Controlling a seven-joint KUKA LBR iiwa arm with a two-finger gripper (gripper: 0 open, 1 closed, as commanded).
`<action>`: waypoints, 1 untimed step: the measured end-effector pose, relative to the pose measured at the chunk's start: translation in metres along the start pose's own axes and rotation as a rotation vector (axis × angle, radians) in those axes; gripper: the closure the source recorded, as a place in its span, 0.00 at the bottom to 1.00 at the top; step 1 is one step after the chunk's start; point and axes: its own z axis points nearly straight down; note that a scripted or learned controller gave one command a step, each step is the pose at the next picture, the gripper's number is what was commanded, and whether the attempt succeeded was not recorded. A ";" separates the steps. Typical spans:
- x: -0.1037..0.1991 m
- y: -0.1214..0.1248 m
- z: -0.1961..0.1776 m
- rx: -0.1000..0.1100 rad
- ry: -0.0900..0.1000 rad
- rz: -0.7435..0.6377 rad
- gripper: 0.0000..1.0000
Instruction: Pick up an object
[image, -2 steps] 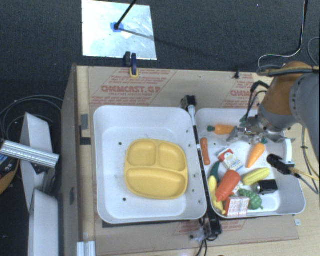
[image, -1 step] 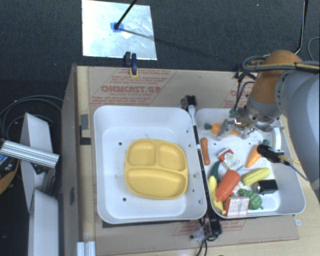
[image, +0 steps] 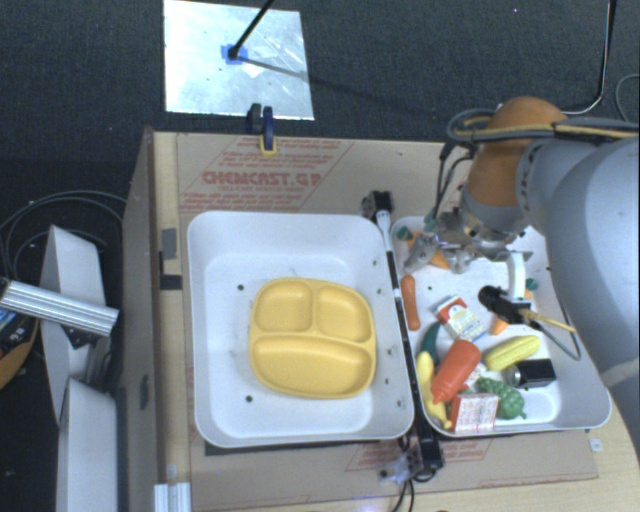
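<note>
Low over the back of the right bin, the claw hangs beneath the grey arm and its orange band; whether it is spread or pressed together cannot be told, and nothing can be seen pinched in it. On the bench the 2 white bins sit side by side. A yellow divided plate with 3 compartments lies in the left bin. All the loose objects lie in the right bin: a thin orange stick along its left wall, a large carrot near the middle, a yellow corn cob to the carrot's right, a small red-and-white carton just above the carrot, a green leafy toy and a red-and-white packet toward the front.
</note>
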 end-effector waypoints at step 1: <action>-0.004 0.000 0.000 0.001 0.001 0.001 0.00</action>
